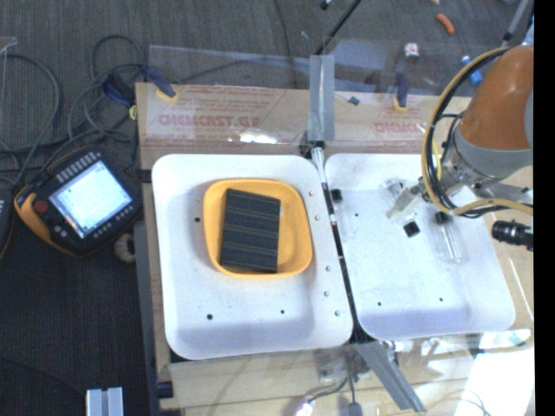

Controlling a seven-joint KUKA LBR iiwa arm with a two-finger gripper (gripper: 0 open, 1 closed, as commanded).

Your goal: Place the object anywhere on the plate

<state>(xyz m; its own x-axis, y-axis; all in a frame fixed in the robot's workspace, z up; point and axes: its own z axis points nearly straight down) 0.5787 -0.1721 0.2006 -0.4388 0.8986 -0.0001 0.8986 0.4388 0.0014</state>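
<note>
Dark ribbed rectangular object [251, 230] lies flat on the yellow plate [212, 208], centre-left of frame, inside the left white bin [182, 302]. Its edges sit within the plate's rim; by placement the task reads as done.

Gripper [423, 206] hangs over the right white bin [416, 302], right of frame, well apart from plate and object. The fingers look clear and hard to read; nothing sits between them, and I cannot tell whether they are apart or together.

Risks, judged:
- Another pass by the arm over the left bin could nudge the object off the plate.
- The object's lower edge lies close to the plate's rim; a bump to the table could tip it onto that rim.

Count: one object, one plate, two bins, one gripper, one handheld screen unit [80, 202] at left of frame.
</note>
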